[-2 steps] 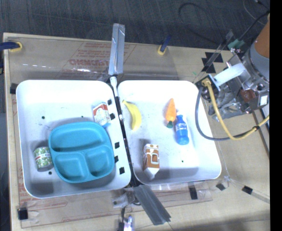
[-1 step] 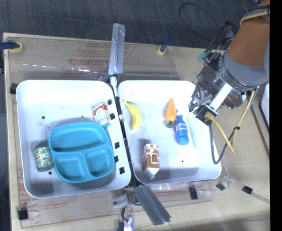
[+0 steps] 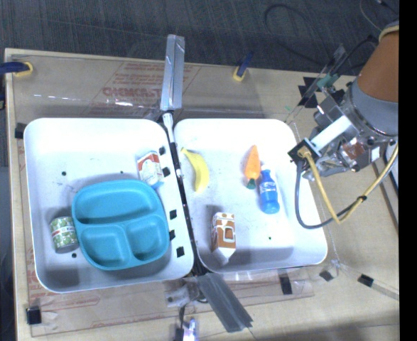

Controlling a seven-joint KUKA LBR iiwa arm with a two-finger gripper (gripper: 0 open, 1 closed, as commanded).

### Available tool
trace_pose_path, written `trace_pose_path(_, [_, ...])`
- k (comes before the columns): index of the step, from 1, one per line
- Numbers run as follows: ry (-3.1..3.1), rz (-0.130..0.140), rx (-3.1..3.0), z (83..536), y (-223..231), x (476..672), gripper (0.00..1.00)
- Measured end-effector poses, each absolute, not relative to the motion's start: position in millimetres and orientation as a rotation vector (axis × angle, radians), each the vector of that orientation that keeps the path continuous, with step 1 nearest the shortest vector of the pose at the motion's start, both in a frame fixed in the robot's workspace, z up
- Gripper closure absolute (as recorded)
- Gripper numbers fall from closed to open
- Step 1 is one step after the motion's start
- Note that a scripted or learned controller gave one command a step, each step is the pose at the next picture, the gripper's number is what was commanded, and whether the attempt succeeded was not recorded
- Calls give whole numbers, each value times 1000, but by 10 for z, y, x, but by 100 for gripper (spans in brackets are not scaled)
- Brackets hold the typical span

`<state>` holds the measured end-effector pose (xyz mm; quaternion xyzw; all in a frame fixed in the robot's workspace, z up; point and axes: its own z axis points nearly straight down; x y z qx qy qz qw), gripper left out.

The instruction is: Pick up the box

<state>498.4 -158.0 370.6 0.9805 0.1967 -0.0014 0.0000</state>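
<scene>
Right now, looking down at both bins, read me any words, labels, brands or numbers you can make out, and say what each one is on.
No text here can be read with confidence.
Red print on the clear sheet behind the bins: blurred.
Small carton in the left bin: label too small.
Brown carton in the right bin: label too small.
Can: label illegible.
Blue bottle: nothing legible.

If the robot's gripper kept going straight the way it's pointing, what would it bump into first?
The gripper points left, into the right bin. Past the rim, it would probably meet the blue bottle or the carrot beside it first. Height is hard to judge from above, so it might pass over them.
</scene>
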Motion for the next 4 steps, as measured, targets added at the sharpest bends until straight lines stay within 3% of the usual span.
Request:
trace_pose_path(1, [629,-10,3080,3800,-1576,4989,100])
trace_pose_path(2, [642,-11,3078,2390,-1686,4756,100])
trace_pose_path(3, [925,-2,3003,3125,-1408,4773,100])
trace_pose_path(4, [1150,-6,2925,2963,-1405,5241,100])
